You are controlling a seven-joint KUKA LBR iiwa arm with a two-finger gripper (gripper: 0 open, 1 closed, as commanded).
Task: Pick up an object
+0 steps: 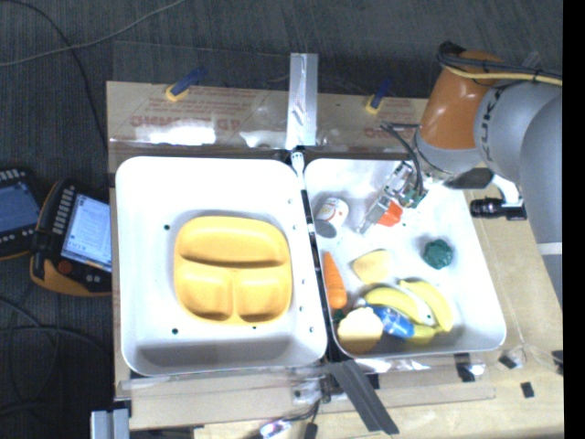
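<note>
Orange piece (391, 213) — half behind gripper (377, 216)

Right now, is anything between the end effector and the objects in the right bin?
Nothing visible blocks it. The end effector is over the far part of the right bin, an orange piece at its tip. The teal object and bananas lie exposed nearer the camera.

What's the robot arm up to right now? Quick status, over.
Pincer low in right bin, beside small orange piece. Grip unconfirmed. Banana, carrot, green ball untouched nearby. Yellow tray in left bin.
</note>
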